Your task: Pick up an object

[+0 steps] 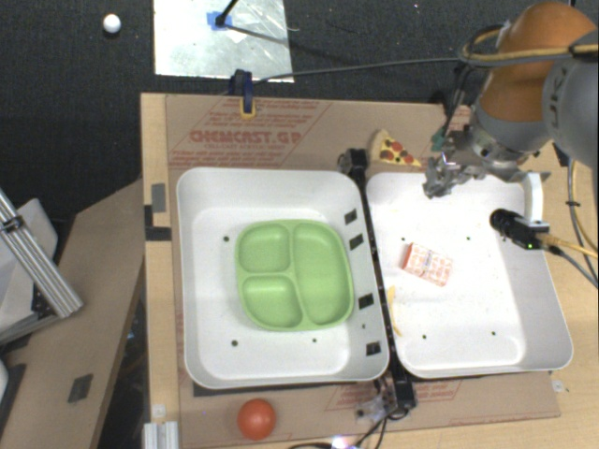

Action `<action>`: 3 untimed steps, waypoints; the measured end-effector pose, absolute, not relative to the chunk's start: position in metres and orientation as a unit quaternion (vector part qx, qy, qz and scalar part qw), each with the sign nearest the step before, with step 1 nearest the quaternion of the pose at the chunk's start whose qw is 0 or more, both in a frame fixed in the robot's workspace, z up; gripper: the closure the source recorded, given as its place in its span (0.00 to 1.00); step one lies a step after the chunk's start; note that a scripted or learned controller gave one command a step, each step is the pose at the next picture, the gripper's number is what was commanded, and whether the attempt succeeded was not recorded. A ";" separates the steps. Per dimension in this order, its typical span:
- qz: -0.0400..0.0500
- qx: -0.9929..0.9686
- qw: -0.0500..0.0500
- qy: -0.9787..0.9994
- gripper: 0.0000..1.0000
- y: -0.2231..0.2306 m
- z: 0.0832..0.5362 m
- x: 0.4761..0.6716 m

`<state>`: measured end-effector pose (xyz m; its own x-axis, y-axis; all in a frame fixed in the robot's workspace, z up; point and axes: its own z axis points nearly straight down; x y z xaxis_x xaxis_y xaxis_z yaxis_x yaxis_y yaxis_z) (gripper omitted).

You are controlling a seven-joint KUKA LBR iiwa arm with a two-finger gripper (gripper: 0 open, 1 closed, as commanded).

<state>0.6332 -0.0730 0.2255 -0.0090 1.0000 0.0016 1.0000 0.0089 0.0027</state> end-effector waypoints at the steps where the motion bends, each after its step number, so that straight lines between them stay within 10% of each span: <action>1: 0.000 0.704 0.000 0.710 1.00 -0.032 0.227 0.623; 3: 0.001 0.704 0.000 0.711 1.00 0.074 0.225 0.602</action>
